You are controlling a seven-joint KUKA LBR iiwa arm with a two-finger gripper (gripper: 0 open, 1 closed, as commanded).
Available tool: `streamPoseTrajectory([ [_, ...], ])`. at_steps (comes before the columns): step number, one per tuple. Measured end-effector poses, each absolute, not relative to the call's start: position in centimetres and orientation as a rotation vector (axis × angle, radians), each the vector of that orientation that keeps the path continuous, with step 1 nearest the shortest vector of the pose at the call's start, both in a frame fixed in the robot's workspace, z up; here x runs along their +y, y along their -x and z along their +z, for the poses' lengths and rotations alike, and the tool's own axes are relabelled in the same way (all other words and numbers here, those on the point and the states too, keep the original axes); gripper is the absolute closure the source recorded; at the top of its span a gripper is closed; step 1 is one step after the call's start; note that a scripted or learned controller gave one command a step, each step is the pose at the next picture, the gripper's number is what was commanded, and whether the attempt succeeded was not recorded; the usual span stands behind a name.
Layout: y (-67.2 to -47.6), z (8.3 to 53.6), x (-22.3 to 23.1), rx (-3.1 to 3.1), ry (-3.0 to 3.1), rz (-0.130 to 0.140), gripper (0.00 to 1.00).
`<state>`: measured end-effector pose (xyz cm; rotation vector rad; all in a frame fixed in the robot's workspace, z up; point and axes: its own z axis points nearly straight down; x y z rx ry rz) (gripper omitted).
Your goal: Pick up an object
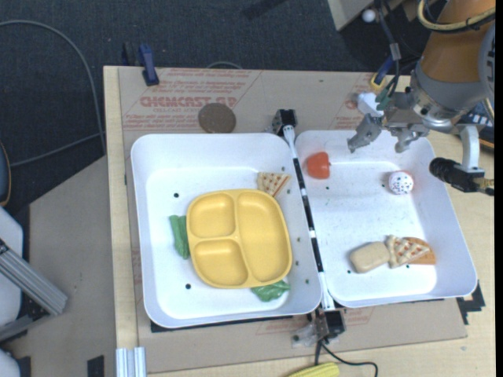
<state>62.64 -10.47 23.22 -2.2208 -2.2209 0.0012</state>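
Observation:
My gripper [384,137] hangs open over the far edge of the right bin [448,234], with nothing between its fingers. A red tomato-like piece [317,165] lies to its lower left in that bin. A white dotted ball [401,183] sits below and slightly right of the gripper. Near the front of the right bin lie a tan bread piece [368,258] and a waffle-patterned slice [409,250], touching each other.
The left bin [153,210] holds a yellow divided plate [237,237], a waffle wedge [273,183] at its far corner, and green leafy pieces [180,236] [271,290] poking from under it. A brown disc [217,118] lies on the cardboard behind.

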Motion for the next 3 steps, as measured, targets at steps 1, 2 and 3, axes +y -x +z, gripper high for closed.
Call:
streamPoseTrajectory([
  [1,-64.6,15.0,-9.2,-2.22,2.219,0.002,0.0],
  [2,-66.6,8.4,-9.2,-2.22,2.218,0.004,0.0],
  [3,-66.7,8.5,-9.8,-2.222,2.221,0.0,0.0],
])
